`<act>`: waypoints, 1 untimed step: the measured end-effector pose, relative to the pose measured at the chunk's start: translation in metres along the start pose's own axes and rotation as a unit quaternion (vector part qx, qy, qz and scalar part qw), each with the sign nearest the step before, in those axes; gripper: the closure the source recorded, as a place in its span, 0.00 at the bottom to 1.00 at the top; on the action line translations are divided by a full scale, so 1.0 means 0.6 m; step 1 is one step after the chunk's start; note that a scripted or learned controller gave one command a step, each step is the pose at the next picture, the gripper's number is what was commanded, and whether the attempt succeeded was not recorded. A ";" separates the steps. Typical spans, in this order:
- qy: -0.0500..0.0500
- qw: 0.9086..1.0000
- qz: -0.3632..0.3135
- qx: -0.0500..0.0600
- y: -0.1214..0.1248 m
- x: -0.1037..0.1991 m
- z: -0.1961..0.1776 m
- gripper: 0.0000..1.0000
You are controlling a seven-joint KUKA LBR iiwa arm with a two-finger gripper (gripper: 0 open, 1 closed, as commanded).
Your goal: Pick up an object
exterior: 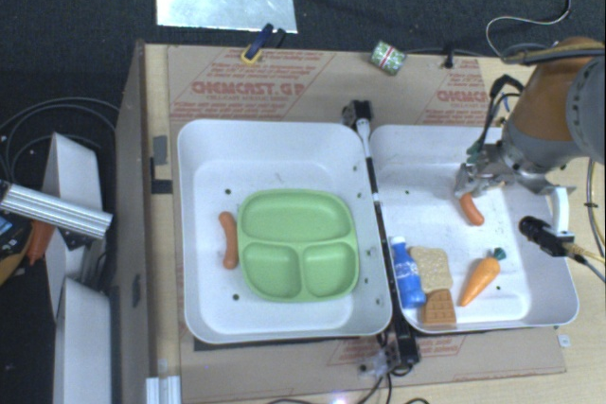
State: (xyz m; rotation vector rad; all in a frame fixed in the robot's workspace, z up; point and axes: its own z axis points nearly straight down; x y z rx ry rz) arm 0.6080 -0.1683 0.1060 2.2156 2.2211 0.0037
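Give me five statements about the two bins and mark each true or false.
1. The green plate sits in the left bin. True.
2. The carrot lies on the plate. False: it lies in the right bin.
3. A sausage lies left of the plate. True.
4. The blue tube is in the left bin. False: right bin, beside the divider.
5. The pincer is over the right bin, beside a small sausage. True.

1 fixed camera, high above bench [284,76], slanted down, both bins [204,203] in frame
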 end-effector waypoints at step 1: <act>0.001 1.000 -0.001 0.000 0.042 0.186 -0.132 1.00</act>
